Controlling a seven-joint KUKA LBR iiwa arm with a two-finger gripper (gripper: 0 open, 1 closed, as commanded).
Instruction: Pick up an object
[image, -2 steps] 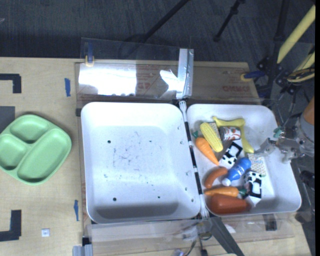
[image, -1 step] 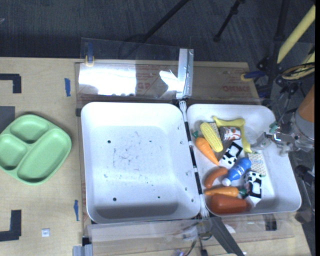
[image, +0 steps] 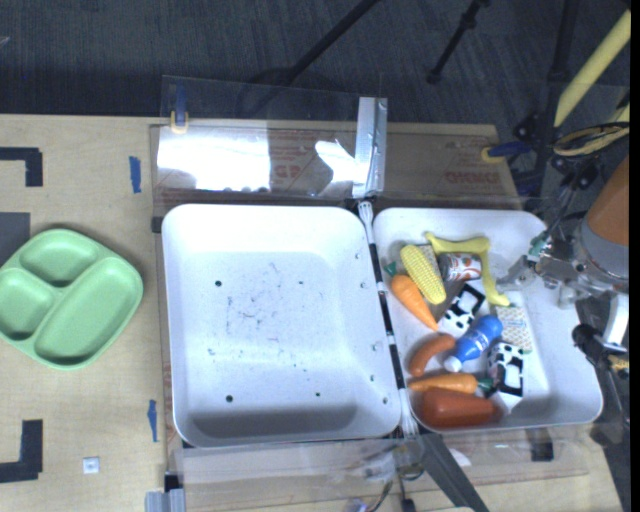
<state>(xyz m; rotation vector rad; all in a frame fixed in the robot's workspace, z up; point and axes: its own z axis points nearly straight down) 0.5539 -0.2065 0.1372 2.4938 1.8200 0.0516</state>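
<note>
The right bin (image: 560, 395) holds a heap of toy items. A yellow corn cob (image: 422, 272) lies beside an orange carrot (image: 412, 300), with a yellow banana-shaped piece (image: 462, 245) and a small can (image: 463, 268) behind them. A blue bottle (image: 477, 341) sits in the middle, among black-and-white checkered pieces (image: 462, 306). At the front lie a reddish sausage (image: 432, 350), a second carrot (image: 446, 383) and a dark red sausage (image: 456, 407). My gripper (image: 568, 268) hangs over the bin's right rim, to the right of the heap and touching none of it.
The left bin (image: 265, 320) stands next to the right one, sharing a middle wall. A green divided plate (image: 70, 297) rests on the bench at far left. A clear plastic panel (image: 265, 160) rises behind the left bin.
</note>
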